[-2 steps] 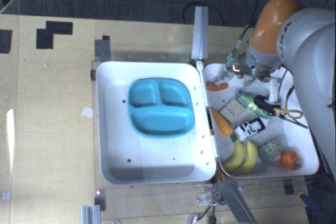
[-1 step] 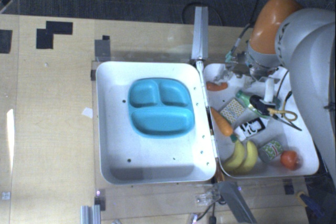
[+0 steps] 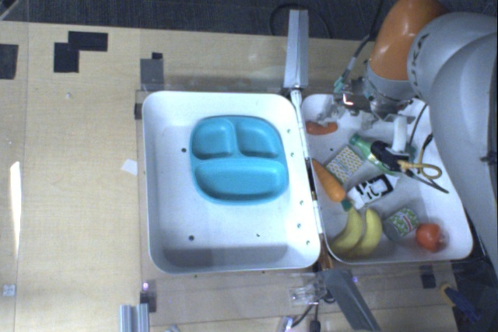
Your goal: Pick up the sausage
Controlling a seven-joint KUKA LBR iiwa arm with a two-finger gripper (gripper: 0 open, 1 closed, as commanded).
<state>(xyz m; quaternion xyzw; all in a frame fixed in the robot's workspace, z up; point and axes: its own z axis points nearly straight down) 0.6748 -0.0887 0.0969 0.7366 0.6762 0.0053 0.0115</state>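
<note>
The sausage (image 3: 321, 127) lies in the right bin (image 3: 459, 233), close to its far left corner, a small reddish piece resting flat on the white floor just beside the wall that divides the two bins. The hand (image 3: 352, 99) hangs over that same far end of the bin, a little to the right of the sausage and seemingly above it, with the arm's orange band (image 3: 405, 26) rising behind. Whether the hand is spread or pressed together I cannot tell, since the wrist and cables hide its tips; nothing is seen pinched in it. So the pick looks not yet made: the sausage sits on the bin floor, apart from the hand, and the approach seems near its end. What is left, by my judgement, is a short shift toward the dividing wall, a descent, a closing on the sausage and a lift. The carrot (image 3: 330, 181), bananas (image 3: 360, 231), tomato (image 3: 429, 235) and scissors (image 3: 408, 165) lie nearer in the same bin, well apart from the sausage. The left bin (image 3: 163, 190) holds a blue tray (image 3: 237, 158).
</note>
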